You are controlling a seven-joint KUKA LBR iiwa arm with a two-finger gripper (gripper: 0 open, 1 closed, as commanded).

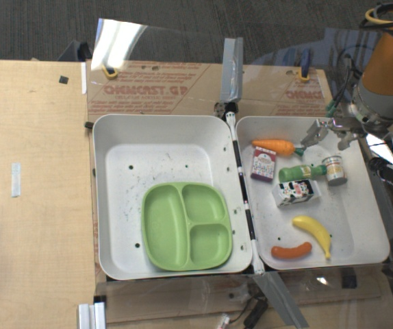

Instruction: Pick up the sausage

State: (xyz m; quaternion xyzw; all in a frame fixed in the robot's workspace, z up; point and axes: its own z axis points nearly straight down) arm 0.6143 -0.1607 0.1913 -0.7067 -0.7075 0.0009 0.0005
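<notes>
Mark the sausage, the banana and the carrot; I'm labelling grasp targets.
sausage [292,251]: camera view, middle of its body.
banana [313,230]: camera view, middle of its curve.
carrot [274,145]: camera view, middle of its orange body.

Grey arm with orange band reaches in from the right, gripper [329,133] hanging low

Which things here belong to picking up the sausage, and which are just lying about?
Belongs to the job: sausage, gripper.

Lying about: banana, carrot, green bottle, small can, purple carton, black-and-white carton, green tray.
</notes>
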